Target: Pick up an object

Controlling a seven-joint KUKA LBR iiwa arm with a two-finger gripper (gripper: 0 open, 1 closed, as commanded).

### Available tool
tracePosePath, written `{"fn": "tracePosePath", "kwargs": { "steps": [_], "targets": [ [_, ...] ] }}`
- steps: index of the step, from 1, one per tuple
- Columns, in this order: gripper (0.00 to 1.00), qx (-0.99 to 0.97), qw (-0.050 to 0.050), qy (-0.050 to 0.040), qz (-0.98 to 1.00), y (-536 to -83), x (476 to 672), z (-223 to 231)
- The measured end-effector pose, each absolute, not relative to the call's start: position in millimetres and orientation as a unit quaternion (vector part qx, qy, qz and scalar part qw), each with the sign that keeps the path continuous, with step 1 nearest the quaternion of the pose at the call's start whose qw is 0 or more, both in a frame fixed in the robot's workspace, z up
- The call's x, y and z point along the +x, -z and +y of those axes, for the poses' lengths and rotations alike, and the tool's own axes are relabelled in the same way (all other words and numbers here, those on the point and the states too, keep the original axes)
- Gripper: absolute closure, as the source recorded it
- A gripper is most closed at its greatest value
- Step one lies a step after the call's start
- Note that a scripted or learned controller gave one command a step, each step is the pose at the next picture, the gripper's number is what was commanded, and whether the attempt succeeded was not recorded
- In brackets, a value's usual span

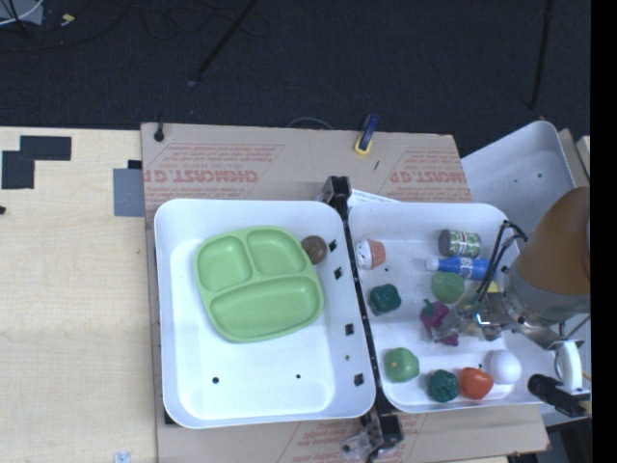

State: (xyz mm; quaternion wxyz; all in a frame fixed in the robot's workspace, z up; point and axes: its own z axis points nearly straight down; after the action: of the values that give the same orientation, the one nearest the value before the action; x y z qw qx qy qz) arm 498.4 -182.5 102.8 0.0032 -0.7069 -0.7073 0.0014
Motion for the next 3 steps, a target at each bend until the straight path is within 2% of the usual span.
{"fn": "tracePosePath", "kwargs": {
  "steps": [1, 2, 3],
  "targets": [
    [0.0, -0.707, 0.002, -0.0006, -0.707, -86.5, 498.5, -180.5],
    [1.0, -0.709, 0.002, -0.0001, -0.706, -97.9, 498.5, -181.8],
    [1.0, -0.707, -0.001, 0.0008, -0.707, -156.0, 507.7, -180.3]
  ]
}}
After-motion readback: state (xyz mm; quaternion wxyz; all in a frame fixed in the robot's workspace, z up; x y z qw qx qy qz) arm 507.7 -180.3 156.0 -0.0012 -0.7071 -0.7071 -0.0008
